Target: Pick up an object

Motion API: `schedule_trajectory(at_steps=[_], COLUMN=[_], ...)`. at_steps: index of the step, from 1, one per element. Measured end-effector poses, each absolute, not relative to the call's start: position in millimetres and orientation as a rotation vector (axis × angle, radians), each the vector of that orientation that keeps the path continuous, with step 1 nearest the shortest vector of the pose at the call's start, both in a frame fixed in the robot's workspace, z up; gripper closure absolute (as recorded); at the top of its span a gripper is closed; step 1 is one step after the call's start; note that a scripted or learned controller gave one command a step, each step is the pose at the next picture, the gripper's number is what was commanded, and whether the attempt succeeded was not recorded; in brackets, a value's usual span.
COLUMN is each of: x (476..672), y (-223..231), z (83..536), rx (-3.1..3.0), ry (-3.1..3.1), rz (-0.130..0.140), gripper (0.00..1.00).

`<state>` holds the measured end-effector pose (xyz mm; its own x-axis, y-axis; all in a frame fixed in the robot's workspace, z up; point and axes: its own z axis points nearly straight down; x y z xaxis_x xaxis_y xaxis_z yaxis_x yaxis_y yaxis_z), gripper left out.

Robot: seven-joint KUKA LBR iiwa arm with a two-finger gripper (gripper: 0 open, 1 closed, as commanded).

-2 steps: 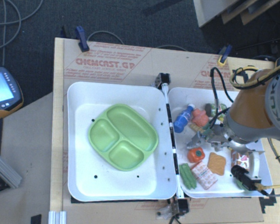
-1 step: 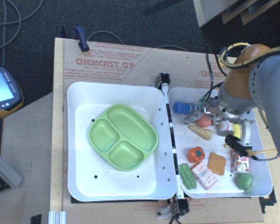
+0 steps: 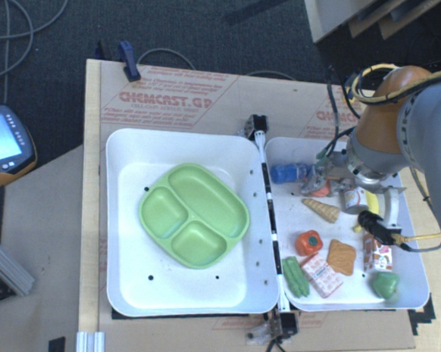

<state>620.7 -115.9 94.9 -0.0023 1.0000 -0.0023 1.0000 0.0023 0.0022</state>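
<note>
Your counter carried two shallow white bins side by side. The left bin held a green divided plate lying flat near its middle, turned at an angle to the bin walls. The right bin held all the small objects.

Your arm reached in from the right and stood over the far part of the right bin, orange band above the wrist. The gripper was low over the far-centre of that bin; I could not tell from this view whether it was released or clenched, and no object was seen held in it.

Objects logged in the right bin:
- a blue object at the far left corner;
- a tan cone just near of the gripper;
- a small red-orange piece beside the gripper, partly hidden;
- an orange-red round object;
- a brown cracker-like square;
- a pink-and-white packet;
- a green vegetable-like object against the left wall;
- a red-and-white carton;
- a green rounded object at the near right corner.
</note>
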Motion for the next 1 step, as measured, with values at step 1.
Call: schedule_trajectory(at_steps=[1], x=[621.1], y=[-47.2], z=[188.8], rx=[2.213], ry=[2.223], rz=[0.007], gripper=[1.00])
